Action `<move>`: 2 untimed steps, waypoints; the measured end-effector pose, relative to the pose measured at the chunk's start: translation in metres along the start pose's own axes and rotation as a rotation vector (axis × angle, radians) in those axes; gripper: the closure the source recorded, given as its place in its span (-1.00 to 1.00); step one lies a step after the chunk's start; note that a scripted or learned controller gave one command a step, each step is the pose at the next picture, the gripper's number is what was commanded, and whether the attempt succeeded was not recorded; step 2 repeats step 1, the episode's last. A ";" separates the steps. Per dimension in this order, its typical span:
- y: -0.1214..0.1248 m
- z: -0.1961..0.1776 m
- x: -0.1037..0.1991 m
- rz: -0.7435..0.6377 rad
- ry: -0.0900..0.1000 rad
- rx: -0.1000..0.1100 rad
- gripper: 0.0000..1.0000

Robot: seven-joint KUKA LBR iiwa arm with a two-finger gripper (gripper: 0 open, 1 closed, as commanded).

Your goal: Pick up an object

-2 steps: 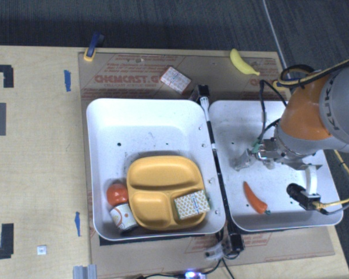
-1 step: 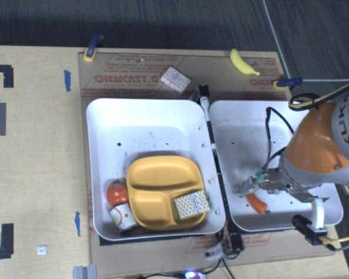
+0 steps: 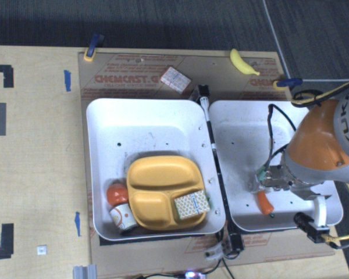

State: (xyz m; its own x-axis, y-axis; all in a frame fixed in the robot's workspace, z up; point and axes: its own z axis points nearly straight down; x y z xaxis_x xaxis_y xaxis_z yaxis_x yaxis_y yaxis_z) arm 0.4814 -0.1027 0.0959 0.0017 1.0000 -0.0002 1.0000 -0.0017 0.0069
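1. The bench (image 3: pixel 35 173) is pale and wood-toned, with a brown cardboard sheet (image 3: pixel 134 77) under two shallow white bins; dark carpet lies beyond it.
2. The left bin (image 3: pixel 99 156) holds a yellow divided tray (image 3: pixel 160 185) with a small patterned packet (image 3: pixel 192 204) lying in its lower right compartment. An orange-and-white item (image 3: pixel 120 205) sits beside the tray, touching its left edge.
3. The right bin (image 3: pixel 238 127) holds a small orange object (image 3: pixel 264 201), the likeliest target, low in the bin near its front wall.
4. The end effector (image 3: pixel 271 179) hangs just above that orange object, seemingly touching its upper end. How far it is spread I cannot tell, since the wrist and cables hide its tips.
5. Risk: the object is small and lies flat and tilted, so a closing grip may land on one end only and squirt it sideways, or close above it and catch nothing.
6. Risk: it lies near the bin's front wall, so a nudge could push it against the wall, where the descent would meet the rim.
7. Risk: the loose black cable (image 3: pixel 276 124) looping from the wrist could drag across the bin and disturb the pick.
8. A yellow banana-shaped item (image 3: pixel 243 63) and a small patterned box (image 3: pixel 175 79) rest on the cardboard, well apart from the arm.
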 end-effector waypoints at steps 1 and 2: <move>-0.001 -0.089 0.102 -0.003 0.001 0.005 1.00; -0.001 -0.089 0.102 -0.003 0.001 0.005 1.00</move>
